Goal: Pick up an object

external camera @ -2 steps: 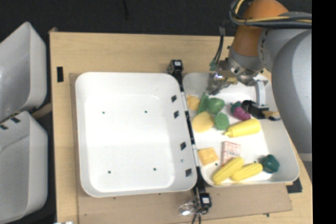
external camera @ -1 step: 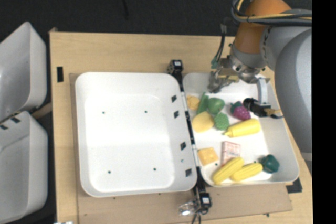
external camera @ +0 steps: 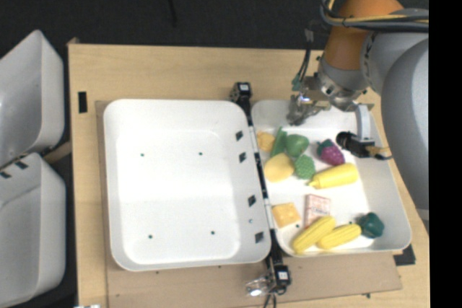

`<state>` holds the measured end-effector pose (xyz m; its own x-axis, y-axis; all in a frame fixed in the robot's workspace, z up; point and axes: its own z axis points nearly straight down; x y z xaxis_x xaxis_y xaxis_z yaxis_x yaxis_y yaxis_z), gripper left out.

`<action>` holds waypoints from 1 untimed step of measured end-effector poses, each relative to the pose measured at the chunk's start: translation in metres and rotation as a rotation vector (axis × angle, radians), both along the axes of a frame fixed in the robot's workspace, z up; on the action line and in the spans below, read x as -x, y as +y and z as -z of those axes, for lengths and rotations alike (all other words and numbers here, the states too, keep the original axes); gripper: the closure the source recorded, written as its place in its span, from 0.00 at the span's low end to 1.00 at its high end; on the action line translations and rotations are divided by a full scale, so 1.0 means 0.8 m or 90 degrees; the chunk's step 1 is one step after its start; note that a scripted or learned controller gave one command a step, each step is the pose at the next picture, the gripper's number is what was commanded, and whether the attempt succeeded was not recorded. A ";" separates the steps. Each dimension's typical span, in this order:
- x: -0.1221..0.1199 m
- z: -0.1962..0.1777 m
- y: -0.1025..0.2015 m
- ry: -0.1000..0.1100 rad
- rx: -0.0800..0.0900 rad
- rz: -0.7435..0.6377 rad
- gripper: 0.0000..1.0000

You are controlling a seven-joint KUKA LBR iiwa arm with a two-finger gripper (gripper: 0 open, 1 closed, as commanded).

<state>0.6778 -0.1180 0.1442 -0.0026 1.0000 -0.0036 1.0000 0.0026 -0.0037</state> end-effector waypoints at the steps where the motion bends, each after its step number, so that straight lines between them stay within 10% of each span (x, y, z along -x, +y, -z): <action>1: -0.003 -0.031 0.003 0.000 0.000 0.000 1.00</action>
<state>0.6799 -0.1156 0.1692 -0.0020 1.0000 -0.0029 1.0000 0.0019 -0.0043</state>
